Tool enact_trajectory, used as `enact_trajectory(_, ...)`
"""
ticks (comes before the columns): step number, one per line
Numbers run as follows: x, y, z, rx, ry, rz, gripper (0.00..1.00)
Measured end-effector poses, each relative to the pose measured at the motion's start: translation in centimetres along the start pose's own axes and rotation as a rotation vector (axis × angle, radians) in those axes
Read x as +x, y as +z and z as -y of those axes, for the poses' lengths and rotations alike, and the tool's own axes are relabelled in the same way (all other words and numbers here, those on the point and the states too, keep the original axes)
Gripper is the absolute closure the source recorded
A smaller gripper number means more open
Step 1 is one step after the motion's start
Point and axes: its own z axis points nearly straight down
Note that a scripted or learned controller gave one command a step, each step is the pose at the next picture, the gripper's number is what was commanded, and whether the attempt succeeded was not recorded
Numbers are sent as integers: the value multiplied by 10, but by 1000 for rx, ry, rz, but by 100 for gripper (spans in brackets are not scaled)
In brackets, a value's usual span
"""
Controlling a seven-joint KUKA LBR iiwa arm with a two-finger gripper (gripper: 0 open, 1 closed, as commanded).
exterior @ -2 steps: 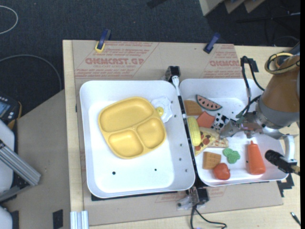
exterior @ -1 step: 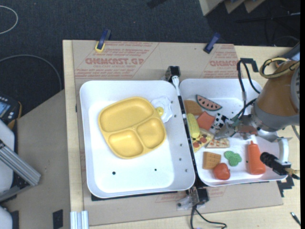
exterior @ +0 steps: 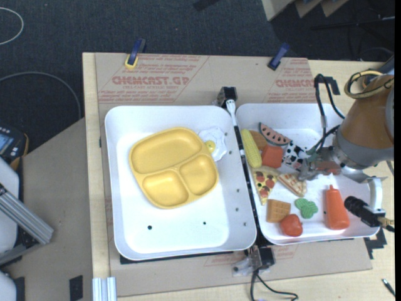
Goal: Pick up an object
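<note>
Toy food pile (exterior: 282, 180) fills right bin (exterior: 285, 113) | gripper (exterior: 308, 166) low over it, beside pizza slice (exterior: 292, 183) and black-and-white piece (exterior: 289, 155) | jaws: can't tell | yellow tray (exterior: 172, 167) in left bin (exterior: 125, 162)

You are looking at the gripper (exterior: 308, 167) hanging low over the right bin (exterior: 313, 113), just beside a pizza slice (exterior: 291, 183) and an orange bottle (exterior: 336, 208). A yellow divided plate (exterior: 172, 167) is lying in the left bin (exterior: 125, 187).
</note>
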Motion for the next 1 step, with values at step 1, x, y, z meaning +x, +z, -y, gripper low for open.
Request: enact_trajectory(1, -1, -62, -8, 4, 0, 5, 100)
